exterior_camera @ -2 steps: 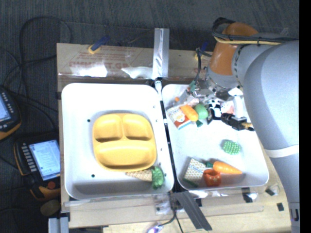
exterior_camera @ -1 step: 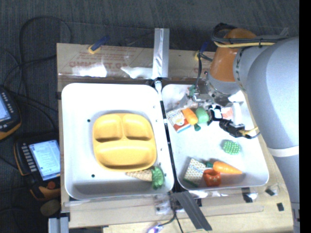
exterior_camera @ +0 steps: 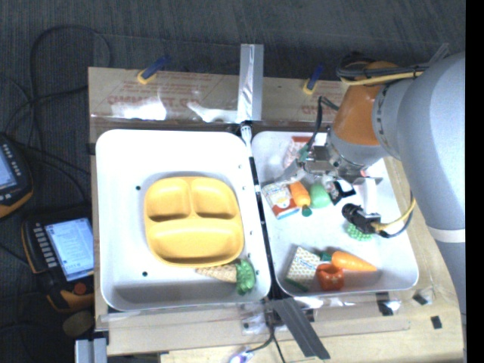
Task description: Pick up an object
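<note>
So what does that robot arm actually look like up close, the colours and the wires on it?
The arm is a thick, smooth, rounded grey tube with an orange band above the wrist. Below that sits a boxy metal-and-black gripper. A black cable loops along the wrist, and a yellow cable curves out beside it.

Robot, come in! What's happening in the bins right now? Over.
Pincer low in right white bin, among small toys. Orange carrot toy lies apart, untouched. Yellow divided plate in left bin.
</note>
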### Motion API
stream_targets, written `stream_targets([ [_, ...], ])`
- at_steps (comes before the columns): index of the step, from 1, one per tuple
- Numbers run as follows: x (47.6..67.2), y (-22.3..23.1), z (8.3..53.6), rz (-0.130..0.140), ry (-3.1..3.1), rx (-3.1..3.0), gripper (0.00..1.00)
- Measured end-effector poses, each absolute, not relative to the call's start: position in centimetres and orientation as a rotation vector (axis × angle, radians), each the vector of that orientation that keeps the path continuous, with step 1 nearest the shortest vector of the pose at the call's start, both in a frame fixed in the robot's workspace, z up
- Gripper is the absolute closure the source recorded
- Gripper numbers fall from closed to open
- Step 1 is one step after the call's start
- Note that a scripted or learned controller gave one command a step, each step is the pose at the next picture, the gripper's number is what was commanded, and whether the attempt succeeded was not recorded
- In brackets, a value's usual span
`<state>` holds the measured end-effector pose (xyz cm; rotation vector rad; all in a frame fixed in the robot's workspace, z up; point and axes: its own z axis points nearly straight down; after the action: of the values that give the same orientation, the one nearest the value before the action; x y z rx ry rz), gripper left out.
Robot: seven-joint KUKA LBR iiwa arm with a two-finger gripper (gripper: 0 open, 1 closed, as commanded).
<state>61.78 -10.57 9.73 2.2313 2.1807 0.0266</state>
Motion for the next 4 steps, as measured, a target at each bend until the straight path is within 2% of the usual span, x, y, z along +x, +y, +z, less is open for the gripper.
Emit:
stream_targets([
  [1,59.2,-10.3,9.7,0.032,2.066,2.337,0.00],
  [2,57.7,-10.4,9.7,0.029,2.132,2.272,0.00],
  [4,54.0,-10.1,9.6,0.037,1.885,2.485,0.00],
])
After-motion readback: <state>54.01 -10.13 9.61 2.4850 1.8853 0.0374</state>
